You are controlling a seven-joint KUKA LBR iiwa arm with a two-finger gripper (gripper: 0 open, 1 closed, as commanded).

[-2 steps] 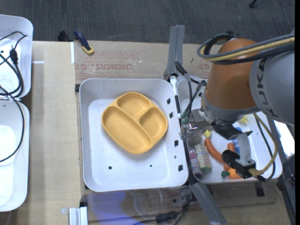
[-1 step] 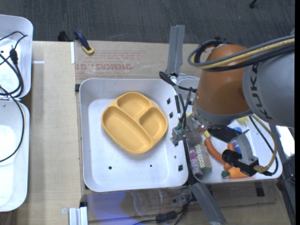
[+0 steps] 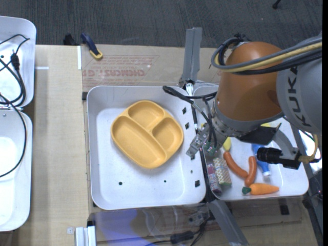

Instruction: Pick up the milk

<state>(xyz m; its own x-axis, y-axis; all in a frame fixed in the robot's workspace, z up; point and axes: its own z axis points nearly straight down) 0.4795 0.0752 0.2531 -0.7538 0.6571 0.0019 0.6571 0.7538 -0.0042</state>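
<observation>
Bench top is brown cardboard (image 3: 56, 137) with faint red printing near its far edge; a blue-and-yellow clamp (image 3: 91, 46) lies on it, far left. Dark grey carpet (image 3: 128, 9) beyond the bench. At the view's left edge, two more white trays (image 3: 15, 188) with black cables (image 3: 14, 81) draped across them. The left bin (image 3: 92, 137) holds a yellow three-compartment plate (image 3: 147, 132), roughly central and lying flat. The right bin (image 3: 289, 191) is largely covered by the arm's orange band (image 3: 253, 81) and grey wrist. The gripper (image 3: 201, 141) hangs over the wall between the two bins; whether it is spread or closed cannot be told, and nothing is seen held in it. The milk (image 3: 220, 174), as best judged, is the small carton-shaped item lying on its side in the right bin, against that bin's left wall and just below the gripper in the view: pale faces with a fine speckled red-green pattern, dark at the near end; label unreadable. Near it on the right are two orange-red sausages (image 3: 237, 165), a carrot (image 3: 262, 189) and a blue-and-white item (image 3: 264, 164).
</observation>
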